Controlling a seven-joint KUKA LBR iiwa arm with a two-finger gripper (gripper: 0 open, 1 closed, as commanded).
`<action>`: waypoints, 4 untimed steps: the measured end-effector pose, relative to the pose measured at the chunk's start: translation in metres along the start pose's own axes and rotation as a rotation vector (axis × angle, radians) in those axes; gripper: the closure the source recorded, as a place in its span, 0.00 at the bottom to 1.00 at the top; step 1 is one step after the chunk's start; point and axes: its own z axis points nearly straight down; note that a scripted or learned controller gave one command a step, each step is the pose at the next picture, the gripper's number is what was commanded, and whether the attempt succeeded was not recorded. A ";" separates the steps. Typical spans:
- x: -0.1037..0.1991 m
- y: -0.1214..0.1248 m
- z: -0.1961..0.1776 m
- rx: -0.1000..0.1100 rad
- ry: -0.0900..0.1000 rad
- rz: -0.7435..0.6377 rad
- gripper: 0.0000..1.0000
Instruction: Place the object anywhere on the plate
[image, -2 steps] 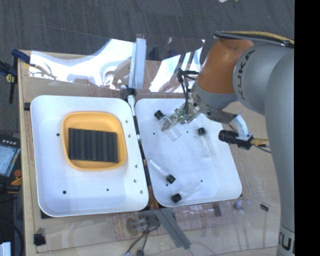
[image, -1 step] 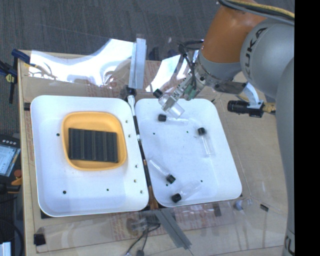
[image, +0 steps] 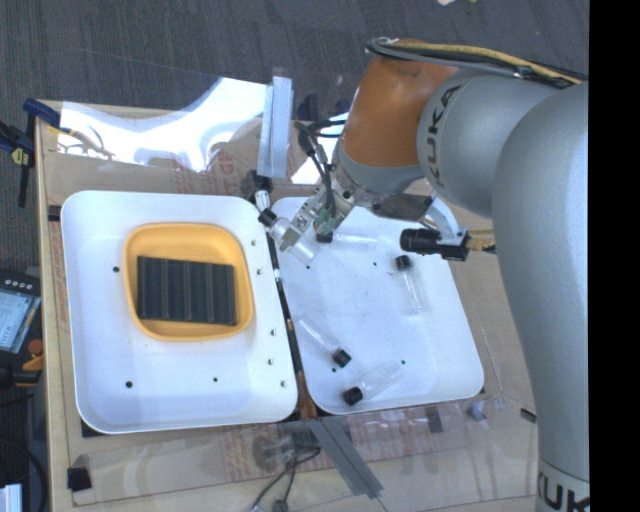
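Hovering at the right bin's (image: 455, 345) upper-left corner, gripper (image: 300, 232); jaw state impossible to tell, nothing visibly gripped. Below and right (well apart): three clear tubes, nearest (image: 322, 340), others (image: 372, 380) and (image: 410, 285). Far left, yellow plate (image: 150, 245) bare of tubes. Pickup and placement pending.

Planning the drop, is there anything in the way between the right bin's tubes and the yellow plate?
Only the bins' adjoining rims lie between the tubes and the plate. A dark ridged slab covers much of the plate.
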 end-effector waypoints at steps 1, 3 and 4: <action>0.000 0.000 0.000 0.000 -0.001 0.000 0.00; -0.029 -0.020 -0.013 -0.001 -0.003 -0.650 0.00; -0.041 -0.042 -0.015 0.000 -0.001 -0.677 0.00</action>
